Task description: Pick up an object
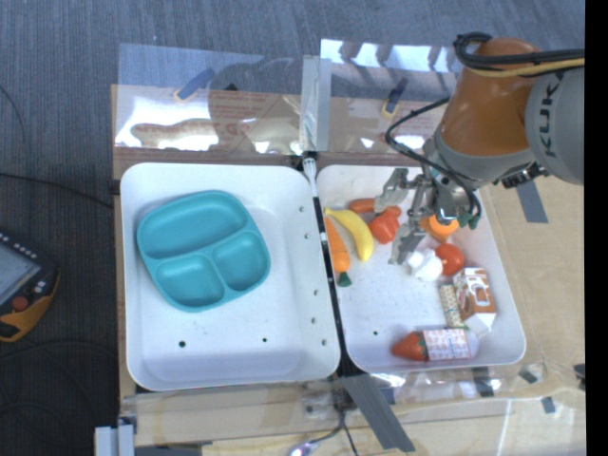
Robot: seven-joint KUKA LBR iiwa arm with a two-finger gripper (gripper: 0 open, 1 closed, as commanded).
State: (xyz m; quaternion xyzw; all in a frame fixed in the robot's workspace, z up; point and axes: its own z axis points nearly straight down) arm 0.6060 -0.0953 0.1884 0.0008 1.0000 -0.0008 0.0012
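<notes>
My gripper (403, 220) hangs over the back half of the right bin (380, 321), its two metal fingers spread open with nothing held between them. Just to its left lies a red-orange toy vegetable (384, 226). An orange ball (443, 223) sits right of the fingers, partly under the wrist. A yellow banana (353, 233) and an orange carrot (338, 253) lie by the bin's left wall. A red tomato (450, 257) and a white piece (426, 267) rest just in front of the gripper.
A snack packet (472, 294) and a small can with a red end (432, 345) lie near the right bin's front. The left bin (228, 340) holds a teal divided plate (201, 248). A wall divides the two bins.
</notes>
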